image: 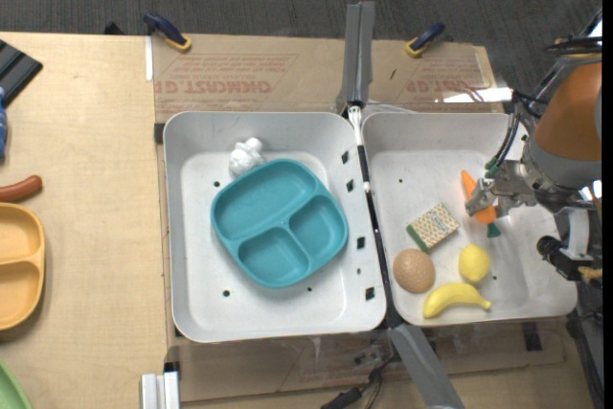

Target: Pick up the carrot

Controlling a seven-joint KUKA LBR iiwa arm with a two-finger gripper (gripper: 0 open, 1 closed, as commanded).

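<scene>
Single fixed camera, mounted above the bench, looking down at a slant. Both white bins fit in frame: left bin [182, 235], right bin [407, 144]. Far bench edge sits toward frame top. Arm [573, 124] enters from frame right. Moderate standoff.

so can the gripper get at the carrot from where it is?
Probably yes. The gripper is already right at the carrot in the right bin, and the sponge and lemon lie apart, leaving the approach free.

Sponge [433, 226], lemon [473, 262] crowd carrot [467, 184]; far side open
</scene>
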